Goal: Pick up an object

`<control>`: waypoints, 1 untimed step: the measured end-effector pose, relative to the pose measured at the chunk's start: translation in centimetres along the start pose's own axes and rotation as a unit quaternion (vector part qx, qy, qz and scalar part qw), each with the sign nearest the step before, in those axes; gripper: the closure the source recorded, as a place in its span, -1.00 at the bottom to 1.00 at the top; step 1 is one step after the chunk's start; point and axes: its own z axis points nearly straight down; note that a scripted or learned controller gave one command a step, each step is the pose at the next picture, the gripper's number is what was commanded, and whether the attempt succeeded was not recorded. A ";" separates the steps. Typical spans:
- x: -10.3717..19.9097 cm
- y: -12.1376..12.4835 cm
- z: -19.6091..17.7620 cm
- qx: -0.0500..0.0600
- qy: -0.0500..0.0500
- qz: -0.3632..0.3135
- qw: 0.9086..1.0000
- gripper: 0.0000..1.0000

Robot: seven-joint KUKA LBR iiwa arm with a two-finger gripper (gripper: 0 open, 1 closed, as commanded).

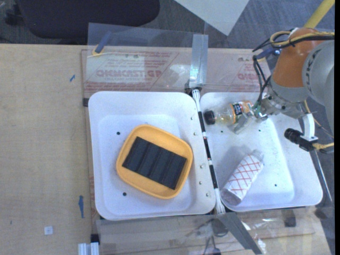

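Two bins sat side by side on the tabletop (37, 142). The left bin (101, 110) held a tray (125, 155). The right bin (284, 169) held a cup (243, 177) in front, a bottle (228, 115) behind.

The arm (308, 62) is cut off by the right edge, so most of its body lies out of frame. The gripper (258, 110) sits low at the far side of the right bin (297, 195), too small and cluttered with cables to tell how it stands. A small bottle (228, 115) lies just beside it; its label is too blurred to read. The paper cup (243, 178) lies on its side, its mouth partly hidden behind the rim between the bins. Printed lettering on the clear sheet (138, 70) is faint.
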 end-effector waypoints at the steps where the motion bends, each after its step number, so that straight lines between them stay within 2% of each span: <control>1: 1.3 0.6 -0.2 -0.010 -0.012 -0.100 0.995 -1.00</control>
